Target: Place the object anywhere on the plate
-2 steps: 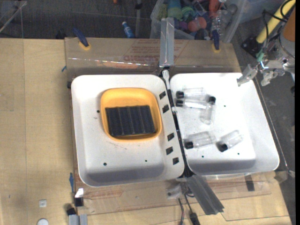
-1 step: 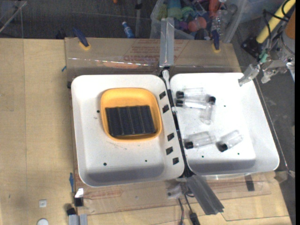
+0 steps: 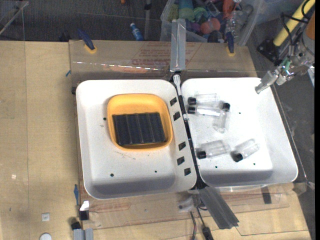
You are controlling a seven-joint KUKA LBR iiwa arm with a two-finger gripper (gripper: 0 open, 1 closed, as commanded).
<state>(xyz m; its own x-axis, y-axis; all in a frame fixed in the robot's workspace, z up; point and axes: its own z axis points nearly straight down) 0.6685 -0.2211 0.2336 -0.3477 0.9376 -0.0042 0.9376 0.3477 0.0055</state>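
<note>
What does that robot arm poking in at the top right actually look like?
Little of it is in frame. The claw is a slim, pale grey metal piece ending in a narrow tip, over the far right corner of the right bin. Behind it sits a cluttered grey wrist section with small fittings. Dark cables loop around it, and a yellow padded tube runs diagonally up past them.

**2 bins, plate left, vials right**

Left bin (image 3: 95, 174): orange plate (image 3: 139, 104) bearing dark ridged insert (image 3: 139, 128). Right bin (image 3: 260, 171): 4 clear black-capped vials (image 3: 207, 105), 2 upper, 2 lower. Gripper (image 3: 264, 84) over right bin's far right corner, apart from vials.
</note>
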